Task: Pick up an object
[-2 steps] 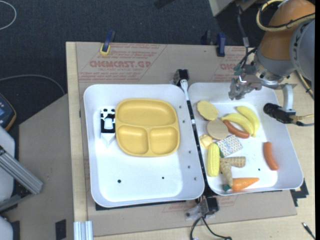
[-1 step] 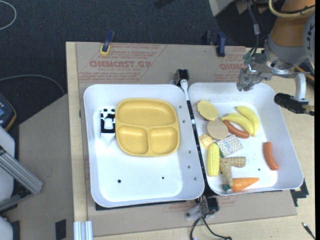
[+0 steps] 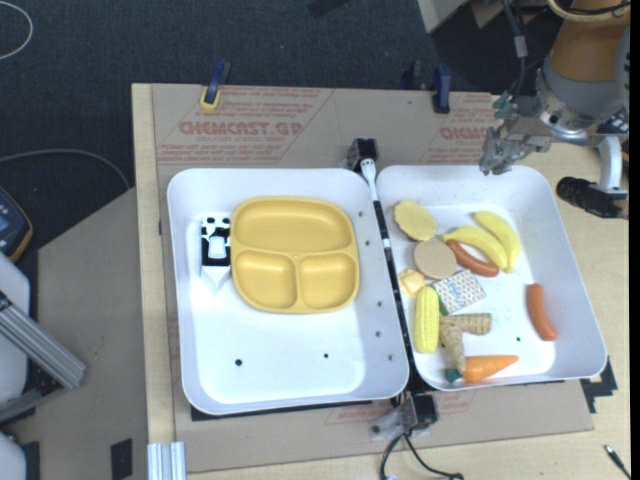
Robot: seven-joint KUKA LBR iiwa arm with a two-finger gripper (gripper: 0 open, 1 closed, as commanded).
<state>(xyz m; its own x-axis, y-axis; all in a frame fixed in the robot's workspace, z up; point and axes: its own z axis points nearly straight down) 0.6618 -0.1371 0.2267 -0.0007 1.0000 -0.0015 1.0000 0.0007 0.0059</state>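
Note:
The right bin [image 3: 570, 268] holds several toy foods: a banana [image 3: 497, 234], a sausage [image 3: 473, 257] lying beside it, a second sausage [image 3: 541, 311] near the right wall, a corn cob [image 3: 426, 319], a carrot [image 3: 488, 367], a round cookie [image 3: 435, 259], a potato-like piece [image 3: 415, 220], a patterned packet [image 3: 459, 291] and a wafer [image 3: 467, 324]. My gripper [image 3: 497, 160] hangs over the bin's far rim, above and behind the banana, with nothing between its fingers. It looks shut.
The left bin [image 3: 200, 338] carries a yellow divided plate [image 3: 296, 253] and a small black-and-white object [image 3: 215, 244] at its left. Blue and yellow clamps [image 3: 212, 88] pin the board's far edge. Cables lie between the bins.

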